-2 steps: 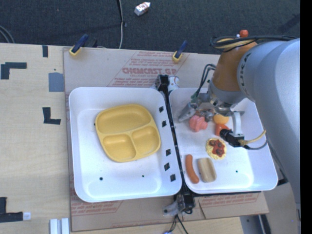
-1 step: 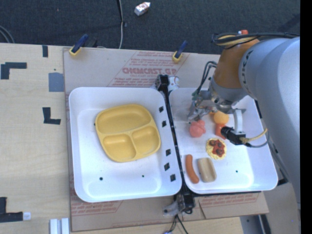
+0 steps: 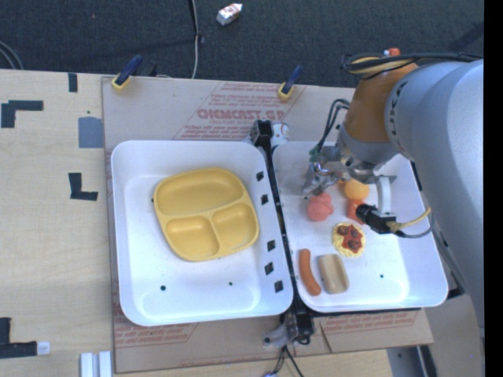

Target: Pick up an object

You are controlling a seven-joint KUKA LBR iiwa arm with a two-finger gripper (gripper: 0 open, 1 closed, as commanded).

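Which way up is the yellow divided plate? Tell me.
Right way up. The yellow divided plate lies flat in the left bin, its three compartments facing the camera.

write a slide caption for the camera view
Gripper hovers above a pink toy in the right bin; yellow plate sits in the left bin.

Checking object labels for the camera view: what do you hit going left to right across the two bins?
Yellow divided plate → toy sausage → toy bread roll → small toy pizza. Pink toy and orange toy near the gripper overlap those horizontally, so I left them unranked.
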